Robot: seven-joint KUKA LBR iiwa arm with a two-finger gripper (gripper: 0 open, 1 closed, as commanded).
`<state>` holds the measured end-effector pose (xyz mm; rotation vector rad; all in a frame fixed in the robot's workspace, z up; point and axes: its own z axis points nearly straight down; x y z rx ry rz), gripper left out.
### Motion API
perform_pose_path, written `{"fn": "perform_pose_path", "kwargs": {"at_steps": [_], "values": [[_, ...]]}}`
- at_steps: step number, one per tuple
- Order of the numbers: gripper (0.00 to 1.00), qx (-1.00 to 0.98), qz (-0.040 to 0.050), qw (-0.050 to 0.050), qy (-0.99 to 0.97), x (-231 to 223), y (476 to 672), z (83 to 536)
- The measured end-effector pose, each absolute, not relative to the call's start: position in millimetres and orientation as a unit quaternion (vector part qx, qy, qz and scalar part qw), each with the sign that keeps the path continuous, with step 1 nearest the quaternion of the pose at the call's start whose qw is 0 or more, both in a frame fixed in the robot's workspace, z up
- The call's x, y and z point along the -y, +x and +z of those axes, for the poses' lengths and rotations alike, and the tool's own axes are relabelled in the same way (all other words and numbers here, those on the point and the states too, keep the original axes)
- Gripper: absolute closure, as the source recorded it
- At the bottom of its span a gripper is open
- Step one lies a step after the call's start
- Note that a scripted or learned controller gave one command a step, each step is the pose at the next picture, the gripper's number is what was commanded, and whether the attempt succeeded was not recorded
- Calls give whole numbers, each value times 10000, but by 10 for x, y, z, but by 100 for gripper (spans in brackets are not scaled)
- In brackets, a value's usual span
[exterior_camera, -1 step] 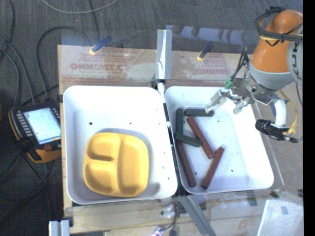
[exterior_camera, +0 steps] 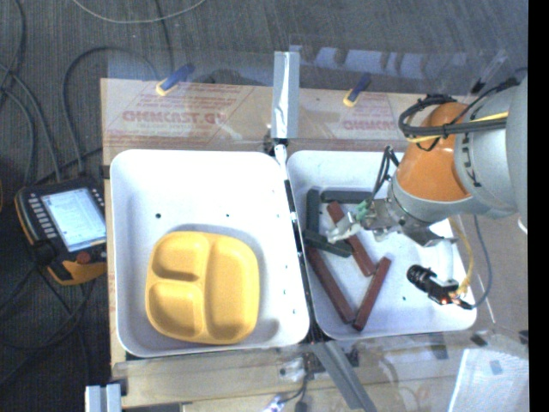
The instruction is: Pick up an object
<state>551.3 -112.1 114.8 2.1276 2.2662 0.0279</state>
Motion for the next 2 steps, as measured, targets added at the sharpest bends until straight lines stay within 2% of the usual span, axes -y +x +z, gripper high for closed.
{"fn": "perform_pose_path", "kwargs": {"at_steps": [1, 2], "values": [[0, -7615, 18, 61, 6481, 1076, 5758, 907], [100, -7614, 37, 66, 6483, 1072, 5770, 1012]]}}
